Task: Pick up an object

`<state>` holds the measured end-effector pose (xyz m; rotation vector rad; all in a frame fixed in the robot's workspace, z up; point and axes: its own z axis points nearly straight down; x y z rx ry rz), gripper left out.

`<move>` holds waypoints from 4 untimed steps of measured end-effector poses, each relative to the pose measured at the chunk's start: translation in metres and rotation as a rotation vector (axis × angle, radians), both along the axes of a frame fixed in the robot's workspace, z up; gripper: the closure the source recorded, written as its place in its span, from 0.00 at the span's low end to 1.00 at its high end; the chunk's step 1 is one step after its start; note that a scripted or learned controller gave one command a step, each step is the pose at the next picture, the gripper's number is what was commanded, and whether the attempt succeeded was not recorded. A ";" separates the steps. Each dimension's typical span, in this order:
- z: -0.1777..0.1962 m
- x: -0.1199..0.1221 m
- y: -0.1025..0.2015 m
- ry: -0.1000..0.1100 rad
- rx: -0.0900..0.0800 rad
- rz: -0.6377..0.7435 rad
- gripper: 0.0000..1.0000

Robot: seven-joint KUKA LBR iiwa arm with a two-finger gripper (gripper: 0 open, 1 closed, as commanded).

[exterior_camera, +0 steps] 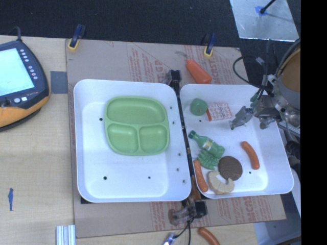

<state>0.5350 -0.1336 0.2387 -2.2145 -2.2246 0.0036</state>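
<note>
Camera view: hand over right bin, can't tell its state, nothing visibly held; sausage nearby, pick not done.

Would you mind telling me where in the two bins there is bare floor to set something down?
The left bin has bare floor around the green divided plate, widest below it and along its left side. In the right bin, a patch lies open between the sausage, the green ball and the gripper. Its lower left is crowded: green bottle, brown patty, bread.
</note>
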 end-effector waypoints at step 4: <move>-0.083 0.030 0.036 0.000 0.000 0.003 1.00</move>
